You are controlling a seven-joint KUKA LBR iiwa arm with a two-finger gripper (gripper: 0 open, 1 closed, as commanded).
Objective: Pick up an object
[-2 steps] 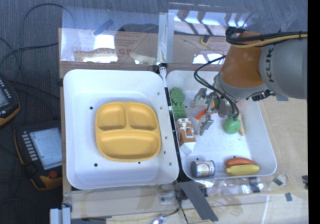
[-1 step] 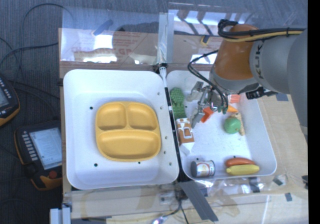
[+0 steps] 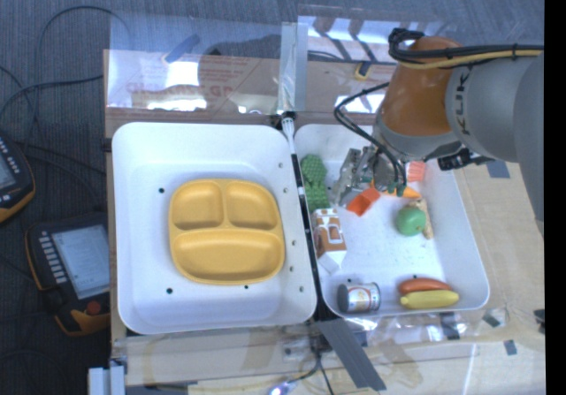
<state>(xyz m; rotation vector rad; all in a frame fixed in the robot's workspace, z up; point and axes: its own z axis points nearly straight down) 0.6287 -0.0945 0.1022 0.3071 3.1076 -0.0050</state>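
Observation:
My gripper [image 3: 354, 179] hangs low in the right bin [image 3: 469, 243], over its upper middle. An orange block [image 3: 363, 201] lies just below and beside the fingertips, touching or nearly so. A green bumpy toy [image 3: 313, 174] lies to the gripper's left by the bin's wall. A green ball-shaped fruit [image 3: 410, 221] sits to the lower right. A small orange and white box [image 3: 329, 231] lies below the green toy. A metal can [image 3: 360, 298] and a yellow and red toy [image 3: 428, 293] rest along the front edge.
The left bin [image 3: 141, 163] holds a yellow divided plate [image 3: 227, 230]. A clear screen [image 3: 203, 66] stands behind both bins. Black cables run over the arm's wrist [image 3: 424, 102]. Handheld devices [image 3: 71, 261] lie on the floor at the left.

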